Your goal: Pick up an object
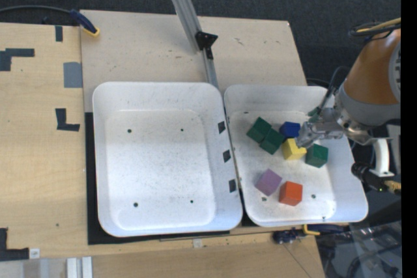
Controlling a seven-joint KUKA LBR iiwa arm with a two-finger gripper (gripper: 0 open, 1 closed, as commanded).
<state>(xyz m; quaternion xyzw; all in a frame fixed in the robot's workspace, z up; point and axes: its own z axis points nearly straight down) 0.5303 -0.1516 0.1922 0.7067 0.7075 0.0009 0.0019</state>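
Note:
Several small blocks lie in the right bin (260, 97): two dark green blocks (264, 134) side by side, a blue block (290, 129), a yellow block (292, 150), a green cube (317, 155), a purple block (268, 181) and an orange cube (290, 193). My gripper (309, 135) reaches in from the right and hangs low over the spot between the blue, yellow and green blocks. I cannot make out anything held in it.
The left bin (104, 107) sits beside the right one, sharing a raised rim with black clips (226, 154). A slanted metal rail (186, 6) crosses the bench behind the bins. The arm's orange band (374, 75) looms over the right bin's far right corner.

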